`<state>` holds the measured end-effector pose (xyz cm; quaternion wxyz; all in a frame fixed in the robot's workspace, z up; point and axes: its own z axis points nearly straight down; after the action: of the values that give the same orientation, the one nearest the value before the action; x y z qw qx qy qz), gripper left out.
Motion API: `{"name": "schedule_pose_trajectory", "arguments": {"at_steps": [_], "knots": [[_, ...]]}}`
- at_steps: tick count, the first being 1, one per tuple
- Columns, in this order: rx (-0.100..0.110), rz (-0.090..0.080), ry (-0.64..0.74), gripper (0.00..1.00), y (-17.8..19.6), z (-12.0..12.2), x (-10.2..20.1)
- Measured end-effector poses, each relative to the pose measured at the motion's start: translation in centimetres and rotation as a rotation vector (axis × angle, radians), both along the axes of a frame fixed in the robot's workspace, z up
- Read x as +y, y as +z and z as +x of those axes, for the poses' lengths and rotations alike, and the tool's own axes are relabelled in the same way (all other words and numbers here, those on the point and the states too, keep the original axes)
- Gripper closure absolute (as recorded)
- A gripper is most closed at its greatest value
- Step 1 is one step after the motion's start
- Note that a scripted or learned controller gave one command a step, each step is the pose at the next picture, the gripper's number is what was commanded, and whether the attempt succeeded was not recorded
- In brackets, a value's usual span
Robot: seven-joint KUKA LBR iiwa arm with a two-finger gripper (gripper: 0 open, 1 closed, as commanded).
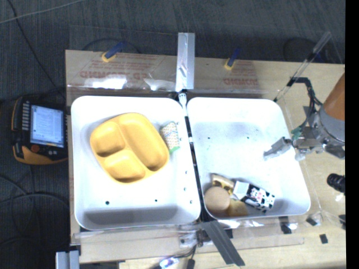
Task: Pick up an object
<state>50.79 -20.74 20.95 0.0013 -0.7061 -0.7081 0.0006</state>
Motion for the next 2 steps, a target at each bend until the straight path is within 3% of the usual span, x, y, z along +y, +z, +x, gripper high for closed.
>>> {"name": "schedule_pose_trajectory", "arguments": {"at_steps": [1, 2], "knots": [[-0.004, -0.001, -0.123, 0.00, -11.6, -0.7, 3.2], [0.002, 0.013, -0.427, 0.00, -11.5, 5.5, 0.8]]}}
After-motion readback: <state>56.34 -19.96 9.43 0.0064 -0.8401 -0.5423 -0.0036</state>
